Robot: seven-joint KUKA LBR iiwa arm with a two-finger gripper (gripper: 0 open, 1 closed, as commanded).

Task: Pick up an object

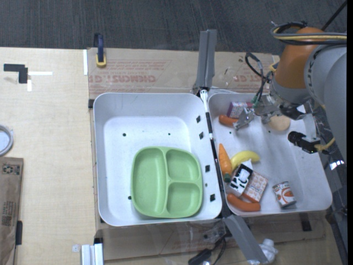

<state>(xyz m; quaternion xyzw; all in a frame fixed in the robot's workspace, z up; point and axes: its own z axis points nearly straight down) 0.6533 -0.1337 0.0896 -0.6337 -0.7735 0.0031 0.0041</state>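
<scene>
My gripper (243,120) hangs low over the far left part of the right bin (309,170). It sits just right of a small orange piece (226,120) and just below a purple packet (238,109). A beige round item (279,124) lies to its right, partly under the wrist. Nearer the front lie an orange carrot (224,159), a yellow banana (245,158), a black-and-white box (240,179), a tan snack box (255,187), a red sausage (243,203) and a small can (284,194). I see nothing held in the gripper.
The left bin (110,148) holds a green divided plate (166,182). A grey divider post (206,59) rises between the bins at the back. Cables and the arm's orange band (298,59) crowd the right bin's far right corner.
</scene>
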